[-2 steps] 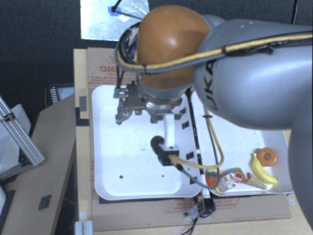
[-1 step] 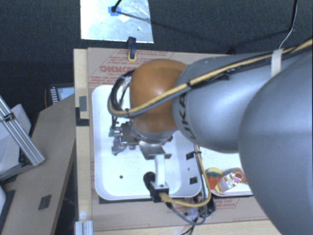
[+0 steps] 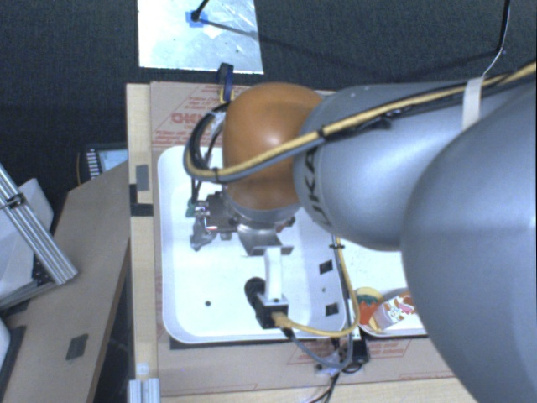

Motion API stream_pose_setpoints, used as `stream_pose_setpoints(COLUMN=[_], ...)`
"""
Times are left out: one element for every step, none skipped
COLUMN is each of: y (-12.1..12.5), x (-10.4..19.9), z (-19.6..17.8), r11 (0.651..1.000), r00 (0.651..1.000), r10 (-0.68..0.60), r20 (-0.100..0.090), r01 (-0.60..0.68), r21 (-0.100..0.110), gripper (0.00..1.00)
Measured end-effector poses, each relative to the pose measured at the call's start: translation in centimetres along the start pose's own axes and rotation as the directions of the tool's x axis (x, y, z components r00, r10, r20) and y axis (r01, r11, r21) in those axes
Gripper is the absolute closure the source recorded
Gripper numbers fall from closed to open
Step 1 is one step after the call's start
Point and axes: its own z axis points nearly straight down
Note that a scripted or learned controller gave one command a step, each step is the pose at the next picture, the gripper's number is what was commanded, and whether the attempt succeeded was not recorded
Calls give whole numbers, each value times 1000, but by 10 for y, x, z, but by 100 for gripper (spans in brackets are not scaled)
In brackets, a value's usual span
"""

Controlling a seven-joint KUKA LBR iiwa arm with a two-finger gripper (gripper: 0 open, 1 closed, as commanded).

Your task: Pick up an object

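A large grey robot arm (image 3: 403, 166) with an orange band (image 3: 264, 145) reaches over a shallow white bin (image 3: 180, 317) on a pale brown surface (image 3: 143, 250). From where I stand, the arm covers a good deal of the bin.

The metal hand (image 3: 204, 221) hangs low over the bin's floor, towards the bin's end farthest from the arm's base. It is seen from above, under the wrist, so I cannot tell whether it is released or clenched. Nothing can be seen held in it.

The floor of the bin under and around the hand looks bare, apart from two small dark flecks (image 3: 325, 268) nearer the bin's other end. They may be marks rather than things.

The one clear thing to pick up is a small packet (image 3: 388, 309), red, yellow and white. It lies just past the bin's arm-side end, close to its near rim. It seems to sit in a neighbouring bin, though the arm hides most of that area.

To do this step well, the hand would likely need to rise clear of the bin's wall and cross to the packet. It should then come down centred over it, so that it closes on the packet's narrower span and not on bare floor.
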Motion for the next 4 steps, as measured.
stream_pose_setpoints(y=[17, 101, 66, 67], x=[0, -1, -159, -148], z=[-20, -27, 22, 19], r11=[1000, 1000, 1000, 1000], r00=[1000, 1000, 1000, 1000], r10=[1, 1, 13, -1], r20=[0, -1, 8, 1], r01=[-1, -1, -13, 1], r21=[-1, -7, 8, 1], gripper=[0, 0, 0, 0])
